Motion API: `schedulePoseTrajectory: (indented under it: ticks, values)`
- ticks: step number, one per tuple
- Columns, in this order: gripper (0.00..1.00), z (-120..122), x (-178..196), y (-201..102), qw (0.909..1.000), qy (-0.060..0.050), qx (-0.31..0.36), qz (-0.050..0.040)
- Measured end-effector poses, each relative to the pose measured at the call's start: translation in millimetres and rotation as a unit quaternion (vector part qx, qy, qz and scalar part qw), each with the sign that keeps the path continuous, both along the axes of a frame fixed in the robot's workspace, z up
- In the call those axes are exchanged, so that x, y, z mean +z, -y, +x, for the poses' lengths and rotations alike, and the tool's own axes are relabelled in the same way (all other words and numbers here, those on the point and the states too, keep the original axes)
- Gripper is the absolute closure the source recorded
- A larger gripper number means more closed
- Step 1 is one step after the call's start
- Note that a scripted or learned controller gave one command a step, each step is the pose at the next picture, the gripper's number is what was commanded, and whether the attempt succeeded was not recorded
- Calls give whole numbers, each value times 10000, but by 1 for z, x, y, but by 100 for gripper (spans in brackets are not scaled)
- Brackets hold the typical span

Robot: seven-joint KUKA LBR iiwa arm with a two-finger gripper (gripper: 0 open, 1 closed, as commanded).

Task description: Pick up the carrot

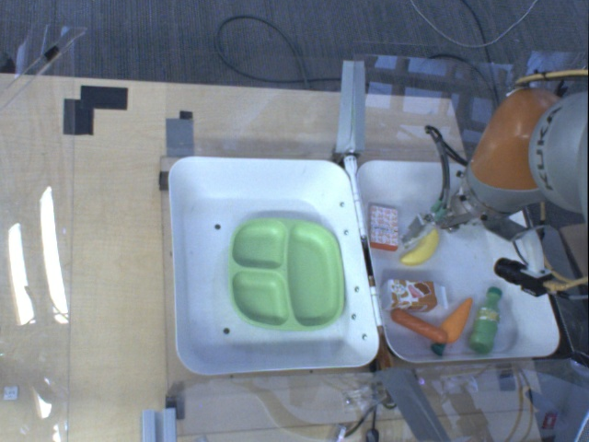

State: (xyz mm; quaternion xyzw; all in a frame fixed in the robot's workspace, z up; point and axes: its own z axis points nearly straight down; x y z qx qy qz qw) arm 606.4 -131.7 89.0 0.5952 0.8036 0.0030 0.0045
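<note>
The carrot, an orange tapered piece with a dark green end, lies tilted near the front of the right bin. It rests between a longer red-orange stick and a green bottle. My gripper hangs over the middle of the right bin, just above a yellow banana. It is well behind the carrot and apart from it. Nothing shows as held.
A red and white snack packet and a small brown carton lie by the right bin's left wall. The left bin holds a green divided plate. Cables and a black connector hang at the right.
</note>
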Motion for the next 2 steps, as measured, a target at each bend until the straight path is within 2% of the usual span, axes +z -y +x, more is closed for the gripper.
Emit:
schedulePoseTrajectory:
  ticks: [1, 2]
  values:
    - [100, 3, 14, -1, 10000, 47, 10, 4]
    - [100, 8, 156, -48, 9986, 3, 533, -8]
